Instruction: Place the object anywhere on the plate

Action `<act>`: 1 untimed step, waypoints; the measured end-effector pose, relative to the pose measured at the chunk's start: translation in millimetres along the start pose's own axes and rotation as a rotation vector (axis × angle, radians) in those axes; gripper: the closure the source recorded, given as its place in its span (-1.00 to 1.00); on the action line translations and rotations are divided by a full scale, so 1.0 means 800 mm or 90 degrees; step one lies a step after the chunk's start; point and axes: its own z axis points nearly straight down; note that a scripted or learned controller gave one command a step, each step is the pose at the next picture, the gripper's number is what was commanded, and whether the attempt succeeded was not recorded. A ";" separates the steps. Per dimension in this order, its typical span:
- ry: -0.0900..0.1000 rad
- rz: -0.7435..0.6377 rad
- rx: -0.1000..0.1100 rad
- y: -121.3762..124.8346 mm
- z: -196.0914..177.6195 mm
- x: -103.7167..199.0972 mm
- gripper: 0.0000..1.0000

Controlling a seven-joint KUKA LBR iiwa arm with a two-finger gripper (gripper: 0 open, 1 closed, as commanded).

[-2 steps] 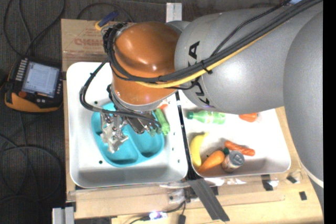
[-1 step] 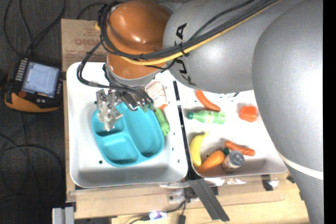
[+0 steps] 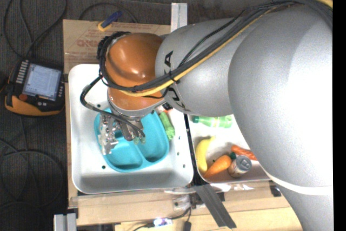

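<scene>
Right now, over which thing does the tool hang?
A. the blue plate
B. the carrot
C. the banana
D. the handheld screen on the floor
A: the tool hangs directly over the blue plate in the left bin.

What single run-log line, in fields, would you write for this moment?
gripper: over plate | plate: left bin | banana, carrot: right bin | object on plate: none seen

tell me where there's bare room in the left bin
Left bin: bare white floor along the left wall and front edge, beside the blue plate. Crowded mid-plate, where the gripper hangs. The right bin's front holds banana and carrot.
</scene>
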 end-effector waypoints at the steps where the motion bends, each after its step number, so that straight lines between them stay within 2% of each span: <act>1: -0.001 0.118 0.001 -0.174 -0.035 0.033 1.00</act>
